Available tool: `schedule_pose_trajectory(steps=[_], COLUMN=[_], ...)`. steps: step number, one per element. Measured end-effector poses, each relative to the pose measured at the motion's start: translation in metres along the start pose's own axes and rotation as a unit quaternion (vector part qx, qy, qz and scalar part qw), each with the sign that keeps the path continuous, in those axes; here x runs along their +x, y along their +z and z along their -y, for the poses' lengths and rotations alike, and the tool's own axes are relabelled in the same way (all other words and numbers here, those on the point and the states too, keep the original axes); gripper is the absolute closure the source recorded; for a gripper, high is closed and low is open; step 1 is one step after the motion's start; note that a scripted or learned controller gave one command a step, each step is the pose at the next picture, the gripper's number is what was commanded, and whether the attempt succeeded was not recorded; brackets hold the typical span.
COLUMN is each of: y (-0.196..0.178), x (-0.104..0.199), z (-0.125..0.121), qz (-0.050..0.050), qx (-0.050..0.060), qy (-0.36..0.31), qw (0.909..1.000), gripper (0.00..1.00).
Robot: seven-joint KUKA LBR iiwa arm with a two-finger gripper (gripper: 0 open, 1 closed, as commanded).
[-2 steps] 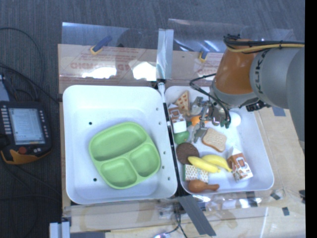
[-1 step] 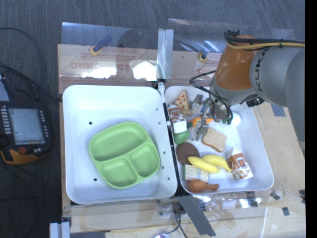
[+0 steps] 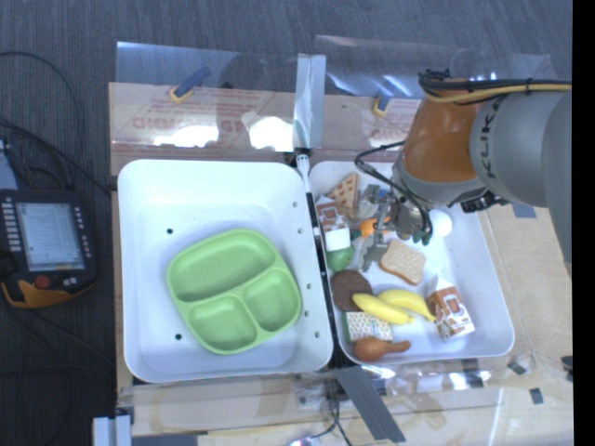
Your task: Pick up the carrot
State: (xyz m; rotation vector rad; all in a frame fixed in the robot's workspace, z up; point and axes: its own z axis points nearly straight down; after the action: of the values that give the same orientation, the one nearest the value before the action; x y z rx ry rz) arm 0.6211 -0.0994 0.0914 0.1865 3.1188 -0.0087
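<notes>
Showing small orange carrot (image 3: 369, 226) with green end, beside jaws (image 3: 383, 233); jaws' spread cannot tell.

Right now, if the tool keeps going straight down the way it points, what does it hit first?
Probably the carrot, the small orange piece right under the tool in the right bin. The toast slice lies just beside it; depth is hard to judge from above.

Toast slice (image 3: 403, 263) and bananas (image 3: 395, 305) crowd just below the pincer (image 3: 389, 223); left bin's white floor (image 3: 177, 198) lies open far left.
</notes>
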Motion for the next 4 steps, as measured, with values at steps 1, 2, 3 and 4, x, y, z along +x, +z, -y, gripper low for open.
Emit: schedule_pose_trajectory(steps=[1, 2, 3, 4], y=[-0.013, -0.173, -0.089, -0.115], x=[-0.003, -0.014, -0.031, -0.043], z=[-0.001, -0.028, -0.037, -0.052], qz=[0.004, 0.001, -0.010, -0.005], qx=[0.000, -0.002, -0.004, -0.004], qy=[-0.001, -0.070, -0.124, -0.228], qw=[1.0000, 0.9976, 0.9922, 0.9735], gripper=[1.00, 1.00, 1.00, 1.00])
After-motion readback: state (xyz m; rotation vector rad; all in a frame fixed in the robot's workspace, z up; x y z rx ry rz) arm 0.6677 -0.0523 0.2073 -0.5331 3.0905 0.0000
